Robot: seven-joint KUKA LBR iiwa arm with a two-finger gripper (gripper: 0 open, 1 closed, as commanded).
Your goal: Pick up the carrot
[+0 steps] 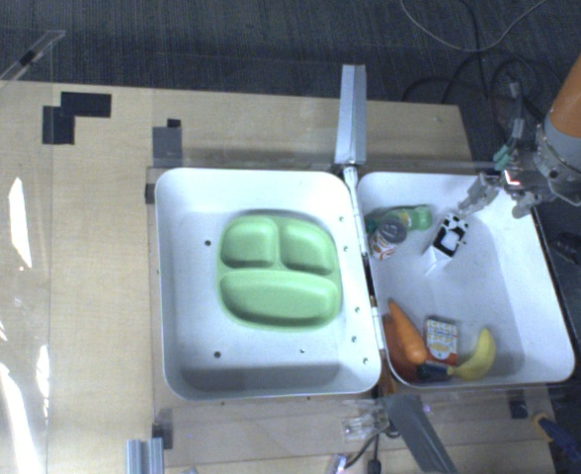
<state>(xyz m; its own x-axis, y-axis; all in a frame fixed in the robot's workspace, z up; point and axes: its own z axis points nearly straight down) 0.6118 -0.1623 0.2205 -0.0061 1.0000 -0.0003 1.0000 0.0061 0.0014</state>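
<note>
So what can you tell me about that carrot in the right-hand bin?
The carrot is orange, smooth and glossy, like a plastic toy. It tapers to a narrow tip pointing up-left, with its thick end towards the bin's near edge. It lies flat on the floor of the right bin, in its near-left corner, close along the left wall. A small box sits just to its right, with a banana beyond. The gripper is well away from it.

Robotics lab: bench (73,265), white bins (172,294), loose cables (458,23)

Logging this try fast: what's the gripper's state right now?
Gripper: cannot be told open or closed; it hangs over the right bin, apart from the carrot.
</note>
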